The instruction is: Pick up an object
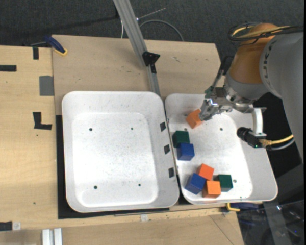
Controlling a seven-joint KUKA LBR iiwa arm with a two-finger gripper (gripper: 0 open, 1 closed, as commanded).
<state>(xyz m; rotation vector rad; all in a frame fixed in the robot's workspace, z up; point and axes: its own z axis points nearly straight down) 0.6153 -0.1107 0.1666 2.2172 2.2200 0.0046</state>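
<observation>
Orange block [194, 119] in right bin [260, 162], touching tool [208, 111] at its left; grip state unclear

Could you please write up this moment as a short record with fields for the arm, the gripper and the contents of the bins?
arm: grey KUKA arm with orange band, over the right bin
gripper: gripper beside a tilted orange cube; grasp unclear
right white bin: green cube, blue cube, and a front cluster of small cubes
left white bin: speckled white floor
</observation>
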